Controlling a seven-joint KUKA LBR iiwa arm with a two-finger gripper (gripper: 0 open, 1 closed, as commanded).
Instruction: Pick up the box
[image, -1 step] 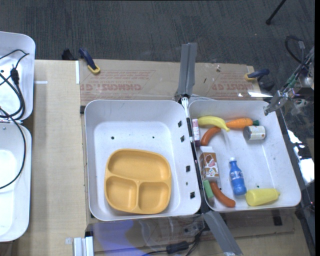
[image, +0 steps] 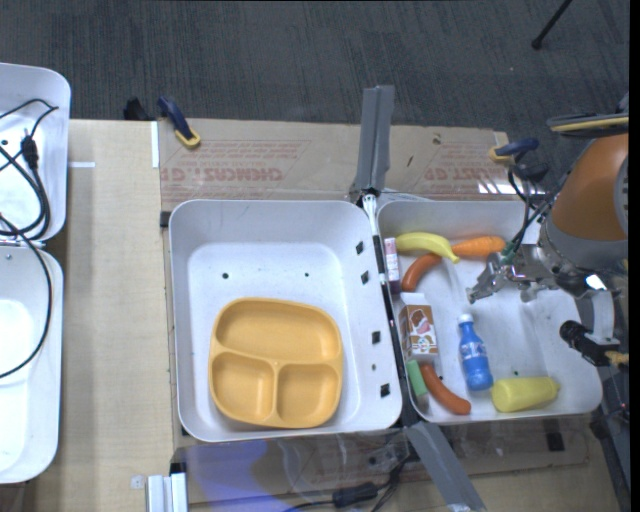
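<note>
Two shallow white bins side by side on the bench. Left bin (image: 190, 300) holds a yellow divided tray (image: 276, 362) with three compartments, sitting low and centre. Right bin (image: 560, 345) holds the clutter: the box (image: 419, 331), small, brown and white with a printed picture on top, lies flat against the bin's left wall, about mid-height in view. Above it a reddish sausage (image: 420, 271), curved, and above that a yellow banana (image: 427, 244) near the top wall, with an orange carrot (image: 479, 245) just right of the banana. Right of the box a blue bottle (image: 474, 353) with a white cap, lying down. Below the box a green item (image: 414, 377), partly hidden, touching or just beside a second red-orange sausage (image: 446, 391) near the bottom wall. Yellow cylinder-like object (image: 525, 393) at lower right of the bin. Gripper (image: 487, 283) is over the upper middle of the right bin, right of the sausage and below the carrot, well apart from the box; nothing visible between the fingers, and open or closed cannot be told from this angle. Arm (image: 590, 210) enters from the right, orange band above the wrist.
</note>
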